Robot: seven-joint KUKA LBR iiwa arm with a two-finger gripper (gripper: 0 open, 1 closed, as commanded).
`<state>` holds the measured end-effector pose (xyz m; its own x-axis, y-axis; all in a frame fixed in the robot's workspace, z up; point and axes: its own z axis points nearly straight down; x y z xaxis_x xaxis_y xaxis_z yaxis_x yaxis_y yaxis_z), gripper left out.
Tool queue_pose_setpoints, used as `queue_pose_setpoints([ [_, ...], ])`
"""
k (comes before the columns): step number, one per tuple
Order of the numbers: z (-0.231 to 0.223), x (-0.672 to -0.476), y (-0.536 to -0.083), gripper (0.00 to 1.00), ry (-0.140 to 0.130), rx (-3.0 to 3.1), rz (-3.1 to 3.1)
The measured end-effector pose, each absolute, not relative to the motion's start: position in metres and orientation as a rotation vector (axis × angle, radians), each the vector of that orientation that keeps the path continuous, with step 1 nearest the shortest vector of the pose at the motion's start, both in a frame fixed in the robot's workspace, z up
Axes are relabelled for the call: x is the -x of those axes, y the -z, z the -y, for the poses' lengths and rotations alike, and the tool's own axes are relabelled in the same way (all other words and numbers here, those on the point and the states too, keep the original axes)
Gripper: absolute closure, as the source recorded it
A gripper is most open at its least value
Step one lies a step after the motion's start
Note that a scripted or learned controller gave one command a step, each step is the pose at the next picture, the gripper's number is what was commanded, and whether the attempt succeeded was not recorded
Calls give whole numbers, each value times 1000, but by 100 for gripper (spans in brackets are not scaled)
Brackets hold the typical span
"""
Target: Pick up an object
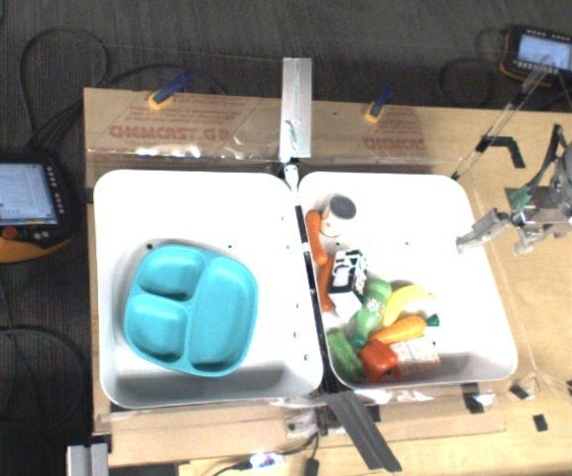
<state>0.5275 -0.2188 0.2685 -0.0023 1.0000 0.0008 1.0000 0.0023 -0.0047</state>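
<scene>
Since nothing has been lifted yet, we judge the task to be at its very start: every candidate object lies in the right bin [464,296], heaped toward its near left corner. There we see a yellow toy banana [405,302], a toy carrot [397,330] just below it, green toy vegetables [367,315] beside them, a red piece [378,362] at the near edge, a black-and-white carton [346,271], and a long orange item [316,251] lying along the bin's left wall. A small grey-and-white object [338,209] sits at the far end of that row.

The gripper [471,237] hangs over the bin's right rim, well apart from the pile, at the end of the arm [548,206] that reaches in from the right. Whether the jaws are spread or pressed together we cannot tell at this angle; nothing shows between them.

The left bin [117,206] carries a turquoise divided plate [191,307]. Both bins rest on the tan surface [523,147]. Left to do, as we read it: travel over the pile, descend, close on one item and raise it.
</scene>
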Motion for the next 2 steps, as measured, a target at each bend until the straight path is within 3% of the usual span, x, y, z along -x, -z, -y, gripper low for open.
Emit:
queue_pose_setpoints([
  [1, 196, -483, -143, 0, -2, 1991, 2422],
  [2, 177, -524, -88, 0, -2, 1569, 2730],
])
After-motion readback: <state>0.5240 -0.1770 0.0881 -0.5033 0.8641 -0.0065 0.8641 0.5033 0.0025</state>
